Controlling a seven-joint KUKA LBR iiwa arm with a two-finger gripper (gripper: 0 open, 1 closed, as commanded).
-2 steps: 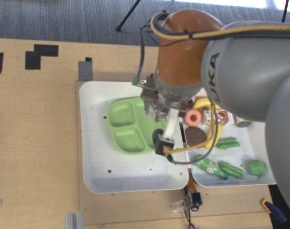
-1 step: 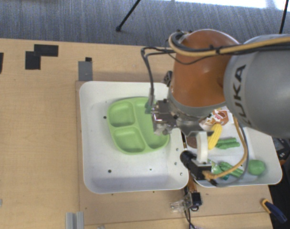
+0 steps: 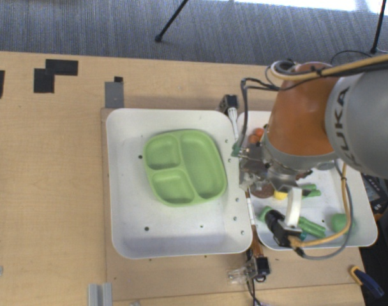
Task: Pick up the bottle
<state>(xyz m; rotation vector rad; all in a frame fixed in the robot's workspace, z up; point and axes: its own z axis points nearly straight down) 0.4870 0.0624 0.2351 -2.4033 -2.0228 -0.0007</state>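
Observation:
The arm's orange band and grey wrist [image 3: 302, 126] hang over the right bin [image 3: 366, 238] and cover most of it. My gripper [image 3: 259, 180] points down at the bin's left side, close to the wall between the bins. Under it shows a small brown thing [image 3: 265, 187]. A long green thing [image 3: 312, 226], possibly the bottle, lies near the bin's front, to the right of the gripper and apart from it. I cannot make out a bottle for certain.
The left bin [image 3: 127, 234] holds a green divided plate [image 3: 184, 166] at its middle. In the right bin there are also a round green piece [image 3: 338, 222], a yellow bit [image 3: 281, 196] and a small orange thing [image 3: 258, 134] at the back left.

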